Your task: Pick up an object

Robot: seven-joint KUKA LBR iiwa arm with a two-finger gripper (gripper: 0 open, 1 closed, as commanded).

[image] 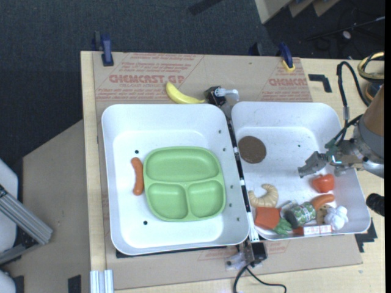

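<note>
My gripper [310, 166] hangs over the middle right of the right bin [287, 112], just up and left of a red tomato-like piece [324, 183]. Nothing shows held in it. Below it lie an orange carrot piece [322, 200], a white garlic bulb [335, 215], a dark green can [300, 213], a red block [267, 216] and a croissant [265, 195]. A brown round disc [252, 149] rests near the bin's left wall.
The left bin [116, 182] bears a green divided plate [183, 182] with an orange sausage [138, 176] beside it. A banana [183, 95] lies on the bench behind the left bin. Blue and yellow clamps hold the board's far edge.
</note>
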